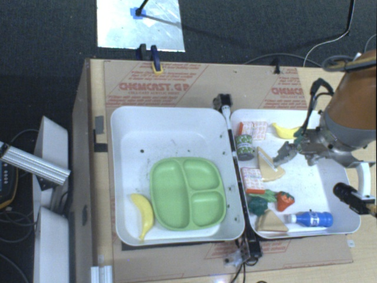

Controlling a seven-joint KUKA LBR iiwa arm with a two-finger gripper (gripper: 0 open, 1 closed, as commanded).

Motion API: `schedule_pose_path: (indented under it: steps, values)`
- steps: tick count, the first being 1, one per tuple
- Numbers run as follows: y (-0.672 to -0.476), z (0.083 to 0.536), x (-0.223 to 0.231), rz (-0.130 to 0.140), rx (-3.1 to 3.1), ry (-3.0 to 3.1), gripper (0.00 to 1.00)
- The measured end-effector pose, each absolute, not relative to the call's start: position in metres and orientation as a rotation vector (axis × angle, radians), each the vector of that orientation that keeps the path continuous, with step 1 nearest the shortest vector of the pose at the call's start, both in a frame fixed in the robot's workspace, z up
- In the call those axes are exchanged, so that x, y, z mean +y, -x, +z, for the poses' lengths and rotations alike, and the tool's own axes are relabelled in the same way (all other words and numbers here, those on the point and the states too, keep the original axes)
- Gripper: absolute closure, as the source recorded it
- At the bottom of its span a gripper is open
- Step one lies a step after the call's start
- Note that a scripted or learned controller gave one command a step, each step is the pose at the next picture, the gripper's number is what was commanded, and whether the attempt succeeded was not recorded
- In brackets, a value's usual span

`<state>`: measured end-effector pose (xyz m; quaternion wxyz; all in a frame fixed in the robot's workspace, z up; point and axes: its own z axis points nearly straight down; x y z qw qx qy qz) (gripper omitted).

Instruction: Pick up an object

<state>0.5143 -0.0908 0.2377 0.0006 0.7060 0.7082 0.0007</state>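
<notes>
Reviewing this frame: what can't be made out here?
- Gripper: too small and dark to tell whether its fingers are open or shut, or whether they touch the wedge under them.
- Arm: cut off by the right edge.
- Box labels: print too small to read.
- Green item: too blurred to identify.
- Far banana: its right end is hidden behind the gripper.

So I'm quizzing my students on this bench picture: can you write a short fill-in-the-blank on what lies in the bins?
1. The green divided plate lies in the ___ bin.
2. Beside that plate lies a yellow ___.
3. The blue bottle lies in the ___ bin.
4. The gripper hovers over the ___ bin.

Missing words: left; banana; right; right
</notes>
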Motion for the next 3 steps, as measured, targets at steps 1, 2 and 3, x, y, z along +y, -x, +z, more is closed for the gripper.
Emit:
schedule_pose_path:
  steps: [1,2,3]
  values:
    - [-0.486,0.128,-0.113,0.000,2.223,-2.221,0.00]
    - [-0.490,0.088,-0.133,0.011,2.223,-2.217,0.00]
    - [-0.491,0.089,-0.208,0.010,2.212,-2.212,0.00]
